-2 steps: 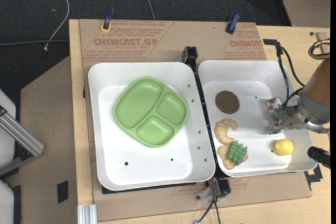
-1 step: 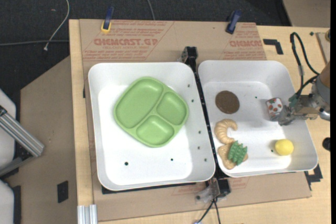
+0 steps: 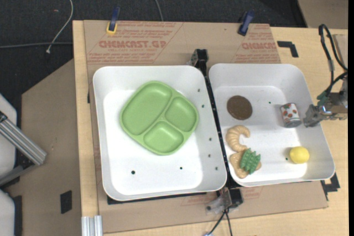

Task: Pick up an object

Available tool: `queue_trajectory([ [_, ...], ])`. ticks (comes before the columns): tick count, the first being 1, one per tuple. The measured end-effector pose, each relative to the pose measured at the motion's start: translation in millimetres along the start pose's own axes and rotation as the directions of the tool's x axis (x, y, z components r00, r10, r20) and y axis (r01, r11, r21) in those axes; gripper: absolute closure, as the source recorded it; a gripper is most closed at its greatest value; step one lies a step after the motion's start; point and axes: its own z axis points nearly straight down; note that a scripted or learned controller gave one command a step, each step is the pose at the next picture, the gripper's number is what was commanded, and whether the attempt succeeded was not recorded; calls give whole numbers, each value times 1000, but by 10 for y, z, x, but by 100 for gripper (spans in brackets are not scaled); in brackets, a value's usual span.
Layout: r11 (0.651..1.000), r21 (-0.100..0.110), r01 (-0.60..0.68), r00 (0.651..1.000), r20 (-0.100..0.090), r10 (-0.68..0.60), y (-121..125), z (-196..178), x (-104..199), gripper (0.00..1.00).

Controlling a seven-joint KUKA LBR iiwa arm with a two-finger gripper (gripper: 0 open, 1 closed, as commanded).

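The right bin (image 3: 265, 75) holds several items. A round brown cookie (image 3: 239, 107) lies at the centre left, with a tan croissant (image 3: 238, 136) below it. A green leafy piece (image 3: 250, 161) rests on a tan biscuit near the front wall. Close to the front right corner sits a yellow ball (image 3: 299, 155). A small white can with red spots (image 3: 289, 114) lies on its side near the right wall. My gripper (image 3: 319, 112) hangs low at the right bin's right rim, just right of the can and apart from it.
The left bin (image 3: 110, 91) holds a green divided plate (image 3: 159, 117). A black clamp (image 3: 199, 56) joins the bins at the back, and another sits at the front (image 3: 231, 196). Cables (image 3: 332, 58) run down the bench's right side.
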Motion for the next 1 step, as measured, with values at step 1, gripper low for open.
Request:
queue_trajectory([
  [1, 1000, 0, 0, 1000, 0, 0, 10, -200, -2, 100],
])
